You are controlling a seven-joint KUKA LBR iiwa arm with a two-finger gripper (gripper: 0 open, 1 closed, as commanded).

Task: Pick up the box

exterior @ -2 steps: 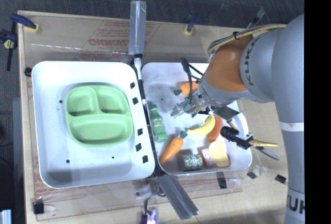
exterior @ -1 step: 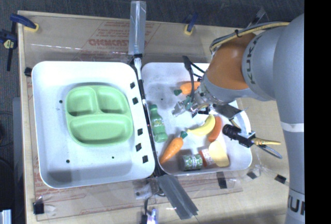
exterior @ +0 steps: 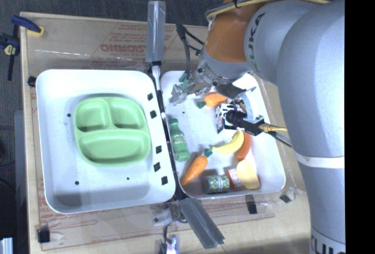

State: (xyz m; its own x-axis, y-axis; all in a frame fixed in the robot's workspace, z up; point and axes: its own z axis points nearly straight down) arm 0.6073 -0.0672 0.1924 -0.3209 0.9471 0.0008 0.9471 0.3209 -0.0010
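Observation:
The box is small, dark with white and red print, and lies in the upper middle of the right bin. My gripper hangs over the bin's upper left corner, to the left of the box and apart from it. Nothing can be seen held in it. The grey arm with its orange band covers the bin's far right part.
Around the box lie a small orange carrot, a banana, a large carrot, a green bottle, a can and a yellow block. The left bin holds a green divided tray.

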